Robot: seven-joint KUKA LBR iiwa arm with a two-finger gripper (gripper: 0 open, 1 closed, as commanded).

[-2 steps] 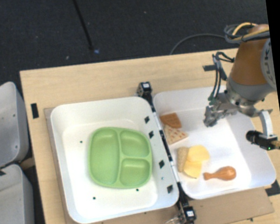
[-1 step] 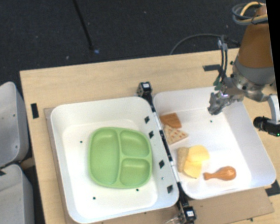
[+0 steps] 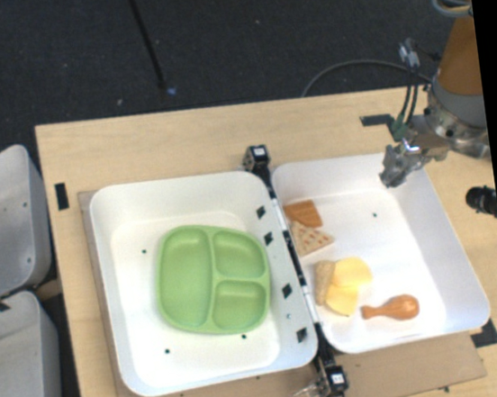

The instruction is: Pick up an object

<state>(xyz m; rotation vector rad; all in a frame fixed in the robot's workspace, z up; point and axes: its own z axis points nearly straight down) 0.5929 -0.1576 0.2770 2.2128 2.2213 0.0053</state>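
Glossy white plastic bins (image 3: pixel 143 361), matt green plastic tray (image 3: pixel 212 279), pale wooden bench (image 3: pixel 178 143)

Your candidates all sit in the right bin (image 3: pixel 436 241), below and left of the claw (image 3: pixel 396 167), well apart from it. Nearest: orange cracker-like slab (image 3: pixel 303 213), flat, with a tan waffle-textured wedge (image 3: pixel 311 239) touching just below it. Further down: two yellow lumps (image 3: pixel 347 285) stacked against a pale bread slice (image 3: pixel 323 280). Farthest from the claw: brown drumstick (image 3: pixel 393 308), lying flat, bulb end pointing right.
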